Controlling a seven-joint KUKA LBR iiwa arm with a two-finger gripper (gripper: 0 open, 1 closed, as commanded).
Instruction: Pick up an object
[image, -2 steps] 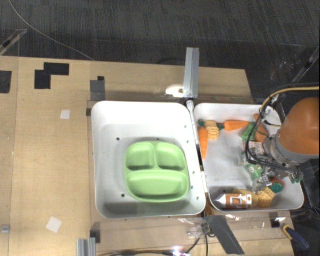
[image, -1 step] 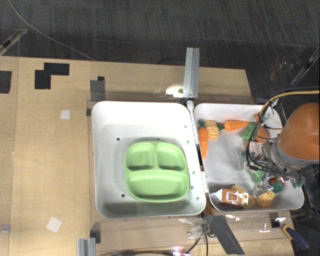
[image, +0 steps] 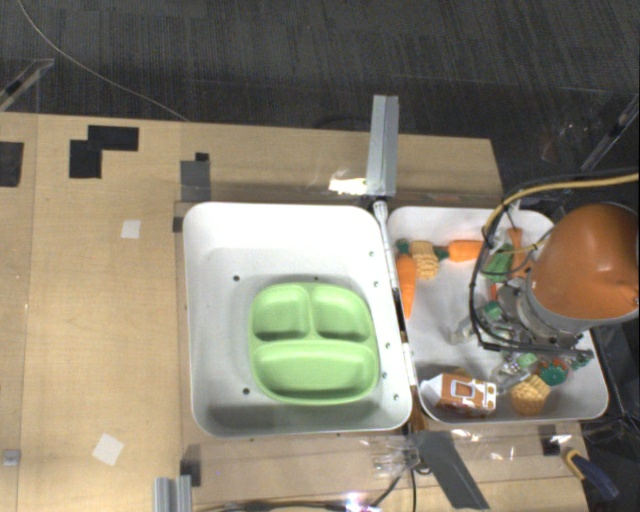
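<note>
The arm's orange wrist band (image: 590, 262) hangs over the right half of the right bin (image: 440, 330). Below it, my gripper (image: 515, 350) points down into the bin amid cables, close above the objects at the bin's front right. A yellow corn-like piece (image: 530, 394) and a small green item (image: 553, 373) lie just under it. A brown and white packet (image: 467, 393) rests at the bin's front. An orange carrot (image: 406, 281), a yellow corn cob (image: 427, 262) and an orange piece (image: 463, 250) lie at the back left. I see nothing held.
The left bin (image: 215, 300) holds a green three-compartment plate (image: 313, 340). A metal post (image: 383, 145) stands behind the divider between the bins. Yellow and black cables (image: 520, 200) loop over the right bin's back edge.
</note>
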